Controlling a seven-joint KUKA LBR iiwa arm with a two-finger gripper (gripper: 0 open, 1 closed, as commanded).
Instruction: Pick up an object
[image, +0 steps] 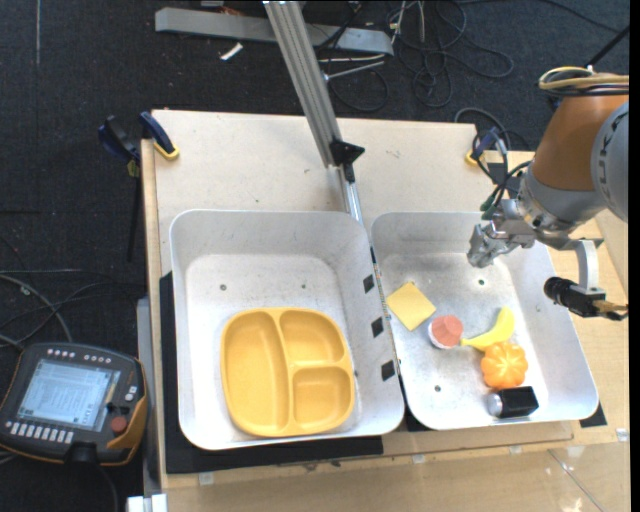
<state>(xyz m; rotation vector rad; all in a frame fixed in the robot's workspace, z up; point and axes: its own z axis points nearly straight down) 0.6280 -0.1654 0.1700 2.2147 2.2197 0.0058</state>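
We see the gripper (484, 246) hanging over the back part of the right bin (440, 240), with nothing under it but bare bin floor. We cannot tell how it is set.

The things to pick sit nearer the front of this bin: a yellow square (411, 305), a small pink cup (446, 331), a banana (492, 331), an orange pumpkin (503, 366) and a black block (514, 402). They lie close together, so we think grabbing just one will be tricky.

The left bin (200, 250) holds a yellow tray (288, 372).

The bench (250, 165) bore two white bins: the right bin (560, 350) beneath the gripper (484, 247), the left bin (200, 250) well beyond it.
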